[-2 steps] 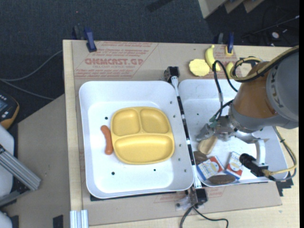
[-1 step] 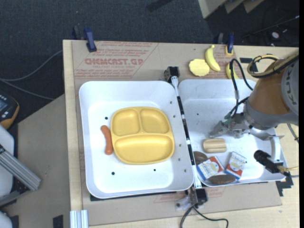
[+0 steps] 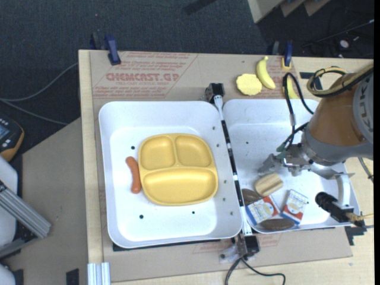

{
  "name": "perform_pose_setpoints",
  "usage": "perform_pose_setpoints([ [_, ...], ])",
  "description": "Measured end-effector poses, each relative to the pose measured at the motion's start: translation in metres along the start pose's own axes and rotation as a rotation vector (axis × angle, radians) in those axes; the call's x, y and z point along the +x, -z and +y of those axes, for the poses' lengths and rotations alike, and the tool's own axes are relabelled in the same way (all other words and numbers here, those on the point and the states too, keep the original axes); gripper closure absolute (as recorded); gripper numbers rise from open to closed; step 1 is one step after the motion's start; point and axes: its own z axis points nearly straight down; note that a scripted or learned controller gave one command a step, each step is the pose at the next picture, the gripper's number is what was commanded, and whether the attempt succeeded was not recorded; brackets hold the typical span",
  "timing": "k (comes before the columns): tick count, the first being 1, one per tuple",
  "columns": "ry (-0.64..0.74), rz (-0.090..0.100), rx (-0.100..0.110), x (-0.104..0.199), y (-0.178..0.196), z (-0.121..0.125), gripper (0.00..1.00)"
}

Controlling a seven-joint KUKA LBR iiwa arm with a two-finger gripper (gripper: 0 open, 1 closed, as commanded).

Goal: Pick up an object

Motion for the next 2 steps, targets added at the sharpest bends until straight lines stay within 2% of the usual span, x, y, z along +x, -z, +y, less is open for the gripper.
perform_pose_setpoints([
  [1,-0.003,0.0,0.004,0.012,-0.034,-0.014,0.0],
  [2,-0.004,-0.008,-0.011,-0.043,0.011,0.041,0.0],
])
